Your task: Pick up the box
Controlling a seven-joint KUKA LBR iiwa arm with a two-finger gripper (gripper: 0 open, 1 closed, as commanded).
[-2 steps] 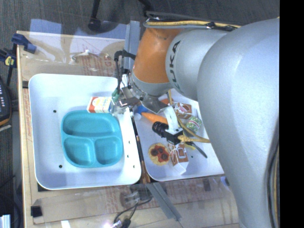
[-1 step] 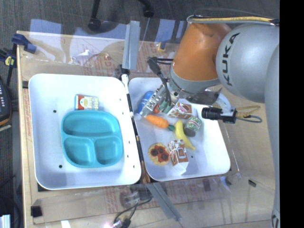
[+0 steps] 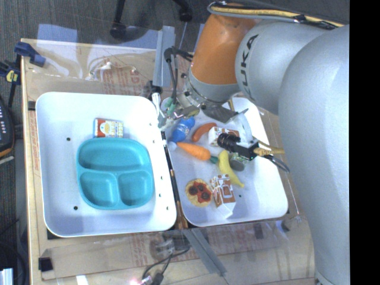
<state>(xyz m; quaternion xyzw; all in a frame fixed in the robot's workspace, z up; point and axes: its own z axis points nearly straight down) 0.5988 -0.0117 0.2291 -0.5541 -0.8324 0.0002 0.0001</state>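
The grey arm (image 3: 297, 88) with its orange band fills the right side of the frame, bending down over the right bin (image 3: 270, 200). Under it the table (image 3: 77, 254) carries two white bins side by side. The left bin (image 3: 47, 159) holds a teal divided tray (image 3: 114, 174), and just above the tray's upper edge lies the small box (image 3: 108, 127), orange and white, flat on the bin floor. The hand (image 3: 178, 113) hangs at the upper left corner of the right bin, near the divide between the bins; I cannot tell how its fingers stand. Below it lie a carrot (image 3: 195, 151), a banana (image 3: 228, 168) and a small pizza slice (image 3: 199, 192).
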